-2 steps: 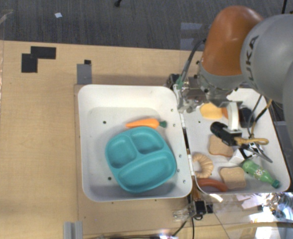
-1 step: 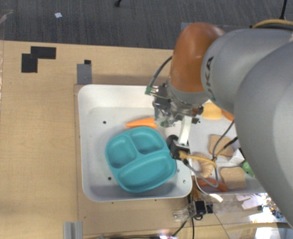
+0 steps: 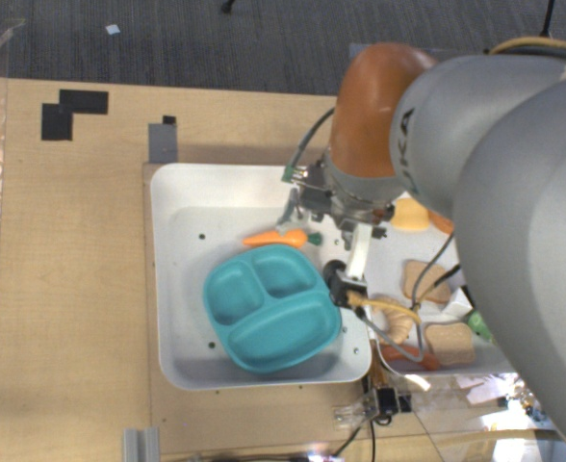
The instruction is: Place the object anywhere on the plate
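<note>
Teal plate (image 3: 264, 306): divided into three sections, it lay in the left bin, below and just left of the claw, tilted askew to the bin walls. Nothing sat on it.
Carrot (image 3: 271, 241): an orange toy with a green tip, it lay on the bin floor just left of the claw, with the green end nearest to it. It ran along the plate's far rim, close against it but not on the plate; whether the two touched could not be told.
Claw (image 3: 297, 218): it hung low over the left bin, above the plate's upper right corner and right beside the carrot's green end.
Claw state: it could not be told; the wrist hid the grip from above, and no thing was seen held.
Arm (image 3: 475, 162): grey and bulky, it reached in from the right, over the right bin, with its orange band (image 3: 370, 104) straight above the claw.
Left bin (image 3: 182, 258): white and shallow, it held the plate and the carrot, under and to the left of the claw.
Right bin (image 3: 391, 258): to the right of the claw and mostly under the arm, it held a yellow-orange piece (image 3: 413, 217), some tan pieces (image 3: 447, 342) and a green bit (image 3: 478, 326).
Bench (image 3: 71, 287): pale wood, it stretched well off to the claw's left, with black patches (image 3: 71, 114) near its far edge.
</note>
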Motion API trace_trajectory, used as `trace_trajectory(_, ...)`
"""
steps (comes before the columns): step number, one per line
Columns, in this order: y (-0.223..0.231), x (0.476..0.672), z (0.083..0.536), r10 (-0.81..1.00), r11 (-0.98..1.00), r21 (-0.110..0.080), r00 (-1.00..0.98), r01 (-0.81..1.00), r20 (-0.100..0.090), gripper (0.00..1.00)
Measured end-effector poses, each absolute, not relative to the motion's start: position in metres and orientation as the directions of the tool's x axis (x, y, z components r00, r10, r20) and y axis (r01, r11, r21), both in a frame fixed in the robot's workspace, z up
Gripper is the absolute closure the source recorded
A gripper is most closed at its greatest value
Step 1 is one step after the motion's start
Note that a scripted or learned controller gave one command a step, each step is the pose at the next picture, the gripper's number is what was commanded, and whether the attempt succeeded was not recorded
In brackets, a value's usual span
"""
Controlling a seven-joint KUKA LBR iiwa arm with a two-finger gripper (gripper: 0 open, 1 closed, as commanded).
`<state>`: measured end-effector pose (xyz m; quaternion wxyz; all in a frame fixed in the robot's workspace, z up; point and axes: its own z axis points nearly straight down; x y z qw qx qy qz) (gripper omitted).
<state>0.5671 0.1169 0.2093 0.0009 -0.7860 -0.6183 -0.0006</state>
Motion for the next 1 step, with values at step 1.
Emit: trace_trajectory(1, 0.0683, 0.5789, 0.2024, 1.0, 0.026, 0.002, -0.026, 1.0, 0.0, 0.0)
